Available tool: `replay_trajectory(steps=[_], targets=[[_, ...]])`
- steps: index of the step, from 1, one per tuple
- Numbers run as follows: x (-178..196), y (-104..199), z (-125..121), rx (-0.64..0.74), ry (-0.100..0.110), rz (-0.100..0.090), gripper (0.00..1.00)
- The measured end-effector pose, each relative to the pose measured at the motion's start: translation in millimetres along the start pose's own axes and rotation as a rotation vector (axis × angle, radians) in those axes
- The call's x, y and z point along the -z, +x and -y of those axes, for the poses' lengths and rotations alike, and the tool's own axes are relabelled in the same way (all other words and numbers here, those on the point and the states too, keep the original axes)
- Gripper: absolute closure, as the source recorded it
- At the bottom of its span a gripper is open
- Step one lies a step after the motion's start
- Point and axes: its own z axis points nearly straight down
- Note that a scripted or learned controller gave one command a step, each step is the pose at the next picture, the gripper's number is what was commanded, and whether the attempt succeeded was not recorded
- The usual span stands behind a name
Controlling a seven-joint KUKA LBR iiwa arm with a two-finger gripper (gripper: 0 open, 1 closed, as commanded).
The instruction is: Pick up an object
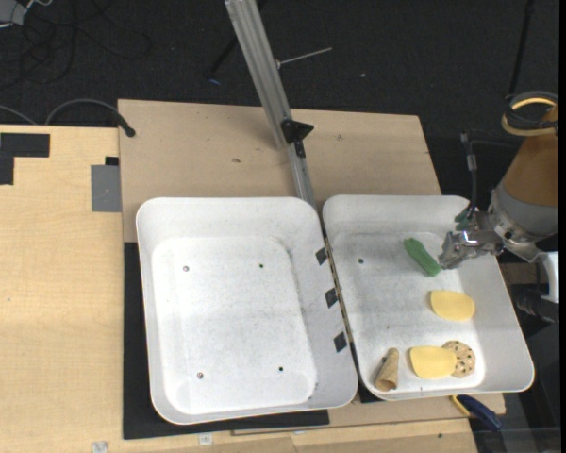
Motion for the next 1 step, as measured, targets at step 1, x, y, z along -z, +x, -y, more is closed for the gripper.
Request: replay_trajectory(steps=[1], targets=[[42.5, -0.2, -0.5, 0.0, 0.0, 0.0, 1.0]])
